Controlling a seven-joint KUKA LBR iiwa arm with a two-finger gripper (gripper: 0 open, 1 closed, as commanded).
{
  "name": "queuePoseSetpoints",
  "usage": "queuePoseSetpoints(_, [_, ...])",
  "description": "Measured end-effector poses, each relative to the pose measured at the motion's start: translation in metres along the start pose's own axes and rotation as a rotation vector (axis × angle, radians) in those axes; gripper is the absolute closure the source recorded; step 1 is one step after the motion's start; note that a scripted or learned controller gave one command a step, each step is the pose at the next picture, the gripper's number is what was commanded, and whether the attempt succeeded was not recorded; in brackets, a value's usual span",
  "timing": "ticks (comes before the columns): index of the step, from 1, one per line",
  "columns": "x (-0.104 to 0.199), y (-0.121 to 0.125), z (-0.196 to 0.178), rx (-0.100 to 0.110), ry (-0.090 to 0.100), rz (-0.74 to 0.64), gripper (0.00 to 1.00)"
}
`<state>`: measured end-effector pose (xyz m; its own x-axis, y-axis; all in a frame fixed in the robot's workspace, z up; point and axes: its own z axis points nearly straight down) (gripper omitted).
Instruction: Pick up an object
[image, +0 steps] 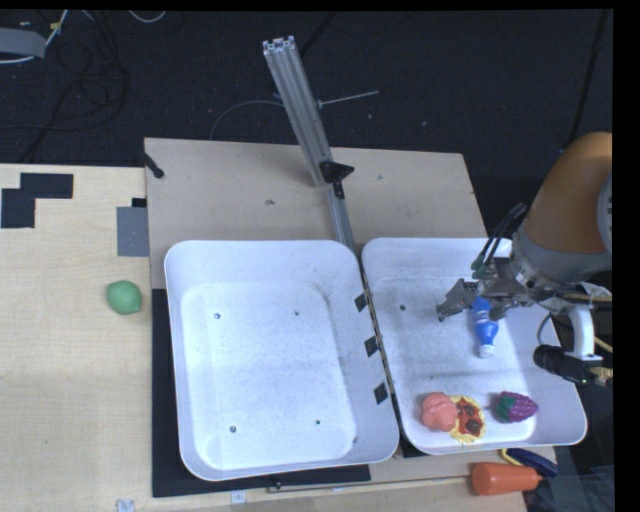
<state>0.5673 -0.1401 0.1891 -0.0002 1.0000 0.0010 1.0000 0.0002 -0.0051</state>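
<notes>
Blue and white small tube-shaped object (485, 333) lies in the right shallow white plastic bin (420, 270), in its right half, with the white end pointing toward the near side. The two-finger gripper (483, 303) of the grey arm with the orange band (570, 200) is directly over the upper end of this tube. If the tube is between the fingers or only under them, I cannot tell, and I also cannot tell if they are spread or closed.

The bench surface is a light wooden board (70, 330) on the left, with some dark rectangular patches near its far edge, and a plain beige board (400, 200) behind the bins. Beyond it the floor is dark, with some thin cables. A grey metal bar (305, 115) stands at a slant behind the bins. A small green ball (124, 297) rests on the wooden board, left of the bins and well apart from them.

The left shallow white plastic bin (190, 270) touches the right one along a middle edge. Near the front wall of the right bin lie a pink rounded toy (437, 411), just beside it a yellow and red flat toy (468, 418), and a purple bumpy toy (515, 406) more to the right. An orange carrot-like toy (503, 478) lies outside, just in front of the right bin.
</notes>
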Motion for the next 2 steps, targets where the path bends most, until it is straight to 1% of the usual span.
queuePoseSetpoints(1, [0.001, 0.0, 0.063, 0.001, 0.0, -0.001, 0.0])
queuePoseSetpoints(2, [0.002, 0.001, 0.099, -0.005, -0.001, -0.001, 0.0])
